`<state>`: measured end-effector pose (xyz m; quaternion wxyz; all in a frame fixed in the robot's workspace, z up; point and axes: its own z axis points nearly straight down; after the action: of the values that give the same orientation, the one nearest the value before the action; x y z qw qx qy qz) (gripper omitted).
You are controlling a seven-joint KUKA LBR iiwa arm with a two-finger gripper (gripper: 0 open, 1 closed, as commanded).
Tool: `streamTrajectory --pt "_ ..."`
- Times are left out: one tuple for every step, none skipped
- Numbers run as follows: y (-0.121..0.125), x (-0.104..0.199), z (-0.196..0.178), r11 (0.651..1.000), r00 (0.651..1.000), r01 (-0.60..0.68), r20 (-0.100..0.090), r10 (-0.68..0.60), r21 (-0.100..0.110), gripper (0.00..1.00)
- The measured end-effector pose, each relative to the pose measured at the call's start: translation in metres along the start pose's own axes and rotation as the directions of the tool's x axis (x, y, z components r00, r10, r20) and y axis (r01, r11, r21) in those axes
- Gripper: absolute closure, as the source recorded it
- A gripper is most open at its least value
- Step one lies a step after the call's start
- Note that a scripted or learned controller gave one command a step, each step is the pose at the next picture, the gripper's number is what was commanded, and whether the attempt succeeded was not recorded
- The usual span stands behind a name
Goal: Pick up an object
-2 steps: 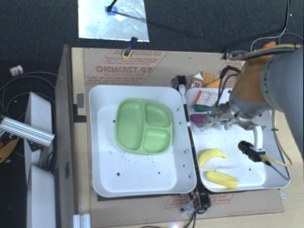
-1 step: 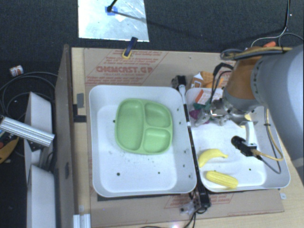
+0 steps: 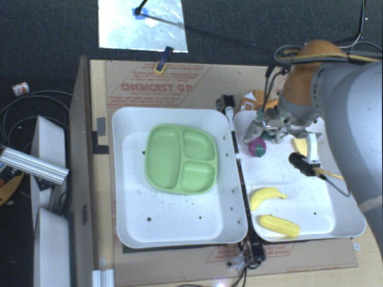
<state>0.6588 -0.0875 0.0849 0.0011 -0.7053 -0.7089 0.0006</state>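
Note:
My gripper (image 3: 261, 134) hangs low over the far left part of the right bin (image 3: 335, 220). A small purple and green toy (image 3: 257, 147) lies just under and in front of it; whether they touch cannot be told. A yellow banana (image 3: 266, 196) lies in the same bin near the divider, and a yellow corn cob (image 3: 279, 225) rests by the front wall. An orange and white object (image 3: 251, 102) sits at the bin's far edge, partly hidden by the arm.
The left bin (image 3: 134, 220) holds a green divided plate (image 3: 181, 158). A yellow piece (image 3: 298, 145) shows beside the wrist. The grey arm (image 3: 341, 100) covers the right bin's far right. Cables and boxes lie left of the bench.

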Motion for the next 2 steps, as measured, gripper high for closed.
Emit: streamTrajectory --pt "-0.0011 -0.0087 0.0003 1.0 1.0 -0.004 0.001 0.004 -0.002 0.0" --pt "-0.0016 -0.0132 0.0003 1.0 1.0 -0.004 0.001 0.004 -0.003 0.0"
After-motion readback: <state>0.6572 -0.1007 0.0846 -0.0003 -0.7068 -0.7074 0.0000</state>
